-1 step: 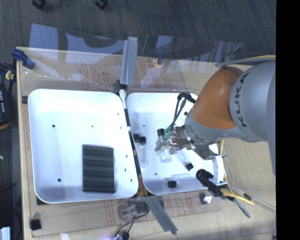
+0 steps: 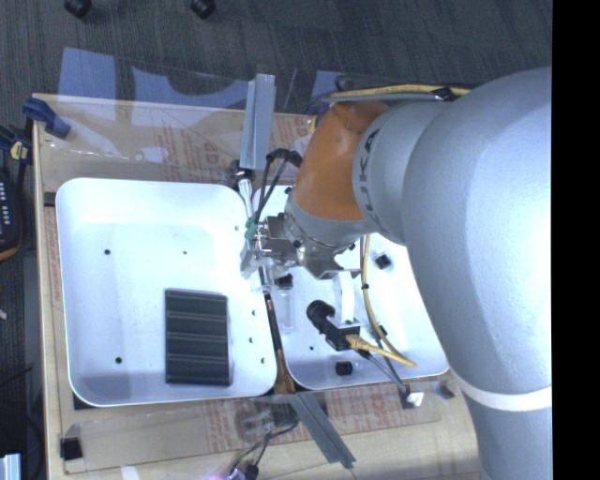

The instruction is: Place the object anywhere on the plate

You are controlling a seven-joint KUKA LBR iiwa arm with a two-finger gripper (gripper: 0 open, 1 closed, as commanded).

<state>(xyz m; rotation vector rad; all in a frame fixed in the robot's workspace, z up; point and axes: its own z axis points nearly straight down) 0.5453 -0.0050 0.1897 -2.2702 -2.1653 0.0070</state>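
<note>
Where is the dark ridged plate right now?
The dark ridged plate lies flat in the left white bin, near that bin's front right corner, left of the gripper and the orange-banded arm.

The floor [image 2: 169,33] beyond the bench is dark grey carpet with a fine ribbed weave, and two small black objects [image 2: 80,7] lie on it near the top edge. The bench top [image 2: 141,141] is pale wood, marked with faint red printed lettering and covered at the far side by a clear sheet with blue patches [image 2: 89,67] beneath it. Lighting is even and diffuse, with soft shadows only.
</note>
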